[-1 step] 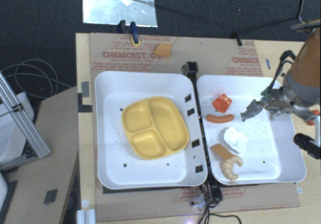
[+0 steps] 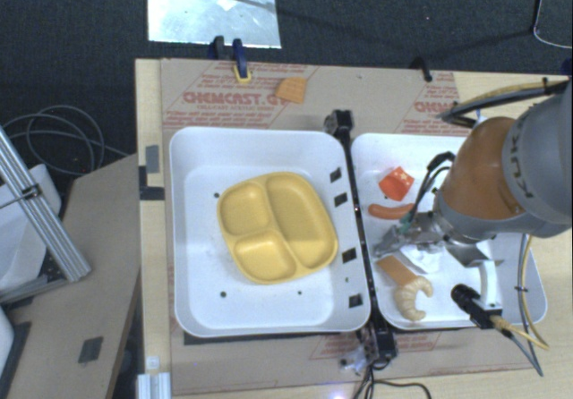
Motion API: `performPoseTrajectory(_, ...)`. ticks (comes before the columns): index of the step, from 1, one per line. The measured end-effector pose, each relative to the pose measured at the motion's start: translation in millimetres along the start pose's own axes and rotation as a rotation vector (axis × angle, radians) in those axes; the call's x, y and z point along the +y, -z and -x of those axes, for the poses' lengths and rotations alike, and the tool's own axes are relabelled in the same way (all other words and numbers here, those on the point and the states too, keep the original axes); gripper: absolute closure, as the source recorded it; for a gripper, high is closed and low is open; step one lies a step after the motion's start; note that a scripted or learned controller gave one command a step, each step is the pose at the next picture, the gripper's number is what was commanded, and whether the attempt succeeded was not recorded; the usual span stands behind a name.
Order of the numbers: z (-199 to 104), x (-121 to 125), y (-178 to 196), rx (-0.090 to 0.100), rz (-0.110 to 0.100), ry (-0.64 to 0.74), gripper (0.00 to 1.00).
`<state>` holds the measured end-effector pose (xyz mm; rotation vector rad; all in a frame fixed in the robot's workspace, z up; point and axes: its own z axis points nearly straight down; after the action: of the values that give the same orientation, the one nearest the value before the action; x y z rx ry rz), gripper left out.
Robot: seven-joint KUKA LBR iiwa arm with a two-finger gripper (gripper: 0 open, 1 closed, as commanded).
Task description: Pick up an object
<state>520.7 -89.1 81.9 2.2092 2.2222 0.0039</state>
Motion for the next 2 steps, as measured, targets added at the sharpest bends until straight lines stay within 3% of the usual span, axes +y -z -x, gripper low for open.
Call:
performPoseTrajectory(1, 2, 4, 17, 0.0, 0.008, -0.005, 1.0)
performPoseTrajectory(2, -21, -27, 108, 0.004, 0.001, 0.0, 1.0)
